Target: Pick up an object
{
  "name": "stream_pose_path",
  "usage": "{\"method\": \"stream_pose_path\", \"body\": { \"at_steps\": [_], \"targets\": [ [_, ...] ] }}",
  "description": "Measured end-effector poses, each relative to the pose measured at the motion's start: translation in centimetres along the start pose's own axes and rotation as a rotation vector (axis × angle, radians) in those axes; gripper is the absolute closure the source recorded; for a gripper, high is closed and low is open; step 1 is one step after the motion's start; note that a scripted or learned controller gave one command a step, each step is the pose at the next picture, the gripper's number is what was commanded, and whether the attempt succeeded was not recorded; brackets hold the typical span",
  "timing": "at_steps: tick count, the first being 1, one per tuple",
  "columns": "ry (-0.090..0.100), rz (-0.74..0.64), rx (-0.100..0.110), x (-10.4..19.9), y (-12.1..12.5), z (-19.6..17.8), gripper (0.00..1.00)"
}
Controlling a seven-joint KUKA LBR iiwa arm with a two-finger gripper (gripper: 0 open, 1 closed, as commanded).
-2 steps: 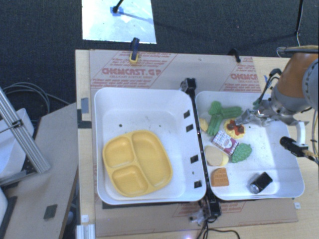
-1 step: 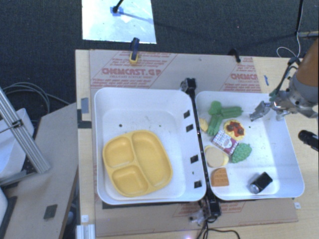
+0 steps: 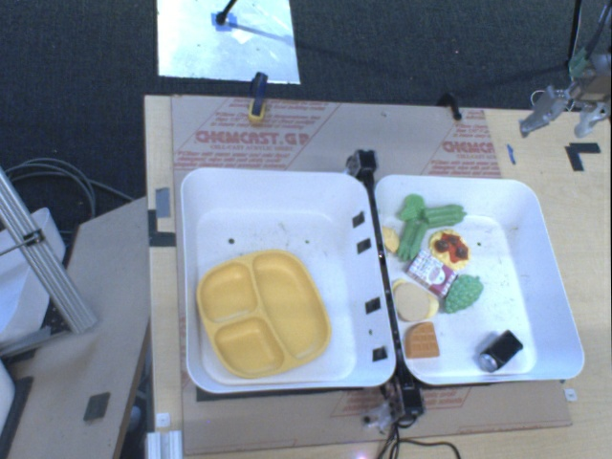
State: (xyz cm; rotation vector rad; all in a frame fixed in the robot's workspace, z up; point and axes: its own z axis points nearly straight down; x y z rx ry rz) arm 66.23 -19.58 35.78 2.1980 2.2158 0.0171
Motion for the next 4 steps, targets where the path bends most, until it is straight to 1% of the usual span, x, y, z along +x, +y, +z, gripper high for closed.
{"method": "stream_pose_path", "body": {
  "at_steps": [1, 2, 3, 4],
  "targets": [
    [0.006, -0.007, -0.001, 10.4, 1.2, -17.1, 0.0],
    [0.009, -0.005, 0.017, 18.6, 1.2, -18.0, 0.0],
    [0.009, -0.003, 0.019, 27.3, -0.3, -17.9, 0.0],
    [0.007, 0.001, 0.016, 26.8, -0.2, -19.1, 1.0]
  ]
}}
